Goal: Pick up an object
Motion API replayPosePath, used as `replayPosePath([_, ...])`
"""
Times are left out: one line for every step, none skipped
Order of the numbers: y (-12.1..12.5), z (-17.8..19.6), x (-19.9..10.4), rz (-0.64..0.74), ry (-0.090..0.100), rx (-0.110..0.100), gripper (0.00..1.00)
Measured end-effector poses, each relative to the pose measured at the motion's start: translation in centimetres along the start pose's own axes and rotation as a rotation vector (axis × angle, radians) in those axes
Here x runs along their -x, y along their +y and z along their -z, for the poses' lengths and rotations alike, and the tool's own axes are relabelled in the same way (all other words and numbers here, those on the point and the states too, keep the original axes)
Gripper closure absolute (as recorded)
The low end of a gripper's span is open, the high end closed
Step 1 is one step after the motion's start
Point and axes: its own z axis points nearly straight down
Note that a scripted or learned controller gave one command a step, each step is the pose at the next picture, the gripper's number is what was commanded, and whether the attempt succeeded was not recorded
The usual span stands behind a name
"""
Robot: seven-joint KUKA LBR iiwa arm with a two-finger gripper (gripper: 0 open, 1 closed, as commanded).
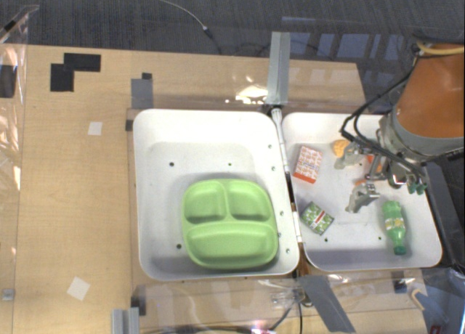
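In the right bin [429,256] lie a red and white packet [307,163], a small green packet [317,217], a green bottle [394,228] and a small orange piece [339,147]. My gripper [356,178] hangs over the middle of that bin, reaching in from the right. It stands open, one finger beside the orange piece and the other left of the bottle. Only bare bin floor shows between the fingers. The red and white packet lies a short way to the gripper's left.
The left bin [156,136] holds a large green divided tray [229,222] toward its front. A raised divider [285,173] separates the two bins. Black cables [363,118] loop above the gripper. Wooden bench top [73,202] stretches to the left.
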Motion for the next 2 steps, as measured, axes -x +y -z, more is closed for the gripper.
replayPosePath([-6.6, -1.6, -1.1, -0.144, 0.001, -0.001, 0.00])
replayPosePath([-12.4, -14.3, 0.3, -0.127, -0.011, -0.005, 0.00])
